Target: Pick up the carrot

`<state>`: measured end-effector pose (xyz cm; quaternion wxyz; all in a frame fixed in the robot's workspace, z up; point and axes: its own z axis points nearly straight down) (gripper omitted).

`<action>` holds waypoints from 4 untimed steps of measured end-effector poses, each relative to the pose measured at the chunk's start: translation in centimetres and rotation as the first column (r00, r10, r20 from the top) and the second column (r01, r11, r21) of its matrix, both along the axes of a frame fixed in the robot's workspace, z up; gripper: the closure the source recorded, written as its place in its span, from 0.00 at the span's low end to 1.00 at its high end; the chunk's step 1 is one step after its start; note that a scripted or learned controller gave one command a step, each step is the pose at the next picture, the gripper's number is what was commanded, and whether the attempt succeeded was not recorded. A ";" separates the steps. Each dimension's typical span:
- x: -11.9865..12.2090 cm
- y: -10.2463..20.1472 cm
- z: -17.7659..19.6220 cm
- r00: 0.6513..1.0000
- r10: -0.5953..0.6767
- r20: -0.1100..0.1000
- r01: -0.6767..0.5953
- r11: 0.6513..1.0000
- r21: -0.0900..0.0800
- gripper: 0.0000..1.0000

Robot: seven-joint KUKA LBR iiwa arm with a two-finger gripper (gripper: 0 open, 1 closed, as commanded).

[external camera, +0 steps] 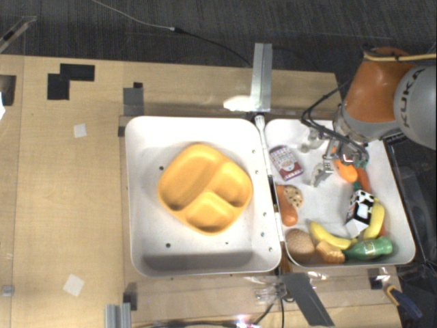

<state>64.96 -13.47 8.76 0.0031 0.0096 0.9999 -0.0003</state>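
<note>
A grey arm's gripper (339, 161) is hanging over the right bin (403, 210) near its far right corner, one metal finger touching the orange carrot (353, 174) beside the right wall, though whether the fingers are clasping it is impossible to tell, while a yellow divided tray (205, 186) is sitting in the left bin (143, 183).

The grey arm (403, 101) reaches in from the right, its orange band bulging above the wrist, and its gripper (336, 161) points downward, low over the bench, with metal fingers (321, 175) hanging slightly spread.
</note>
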 end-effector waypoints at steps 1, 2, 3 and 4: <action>0.4 0.1 1.5 1.000 0.004 0.014 -0.004 1.000 -0.002 1.00; 0.7 -2.2 0.7 0.990 0.142 0.006 -0.142 0.990 -0.003 1.00; 0.0 -6.7 5.5 0.945 -0.327 0.008 0.327 0.945 0.002 1.00; -5.6 -4.1 0.2 0.912 -0.411 0.007 0.411 0.912 0.004 1.00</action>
